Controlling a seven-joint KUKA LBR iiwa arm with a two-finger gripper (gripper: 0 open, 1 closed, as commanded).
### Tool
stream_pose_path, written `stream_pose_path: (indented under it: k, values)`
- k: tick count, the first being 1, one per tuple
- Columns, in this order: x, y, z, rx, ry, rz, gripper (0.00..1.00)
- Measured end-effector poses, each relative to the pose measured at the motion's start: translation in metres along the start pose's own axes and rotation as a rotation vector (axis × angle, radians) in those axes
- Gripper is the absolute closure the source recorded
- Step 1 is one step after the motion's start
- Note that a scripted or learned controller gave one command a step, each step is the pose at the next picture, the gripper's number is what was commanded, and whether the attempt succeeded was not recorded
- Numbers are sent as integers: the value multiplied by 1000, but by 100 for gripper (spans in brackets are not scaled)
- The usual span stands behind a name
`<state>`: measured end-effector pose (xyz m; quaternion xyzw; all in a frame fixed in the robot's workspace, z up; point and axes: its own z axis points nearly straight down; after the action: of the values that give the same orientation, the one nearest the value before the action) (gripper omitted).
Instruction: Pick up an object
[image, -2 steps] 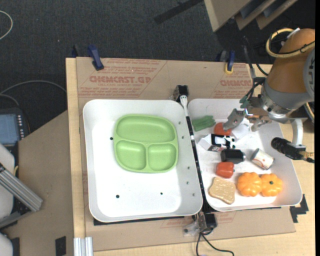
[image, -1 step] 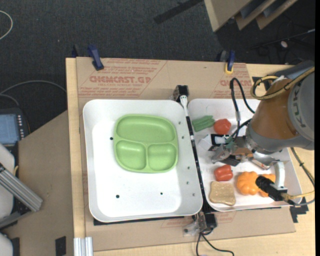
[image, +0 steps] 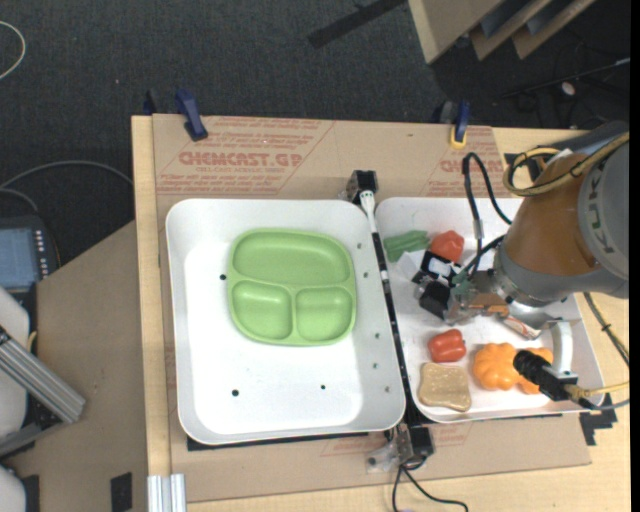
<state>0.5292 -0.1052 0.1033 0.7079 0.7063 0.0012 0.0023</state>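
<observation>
Cardboard-covered bench (image: 300, 150) carries two white bins; I see the left bin (image: 200, 330) holding a green divided plate (image: 292, 286); the right bin (image: 455, 410), right of centre, holds a green piece (image: 405, 243), two red peppers (image: 447, 243) (image: 448, 346), a bread slice (image: 444, 386) and an orange pumpkin (image: 492, 366); the gripper (image: 437, 284) hangs between the peppers; I cannot tell its jaw state.

A bench topped with a printed cardboard sheet (image: 300, 150) carries two shallow white bins side by side: the left bin (image: 190, 330) and the right bin (image: 400, 212), touching along their inner edges. Blue clamps (image: 190, 115) grip the sheet's far edge.
</observation>
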Motion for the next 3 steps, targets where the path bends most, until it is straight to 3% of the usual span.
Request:
stream_pose_path:
  k: [3]
  values:
    - [0, 2, -30, -8, -2, 2, 100]
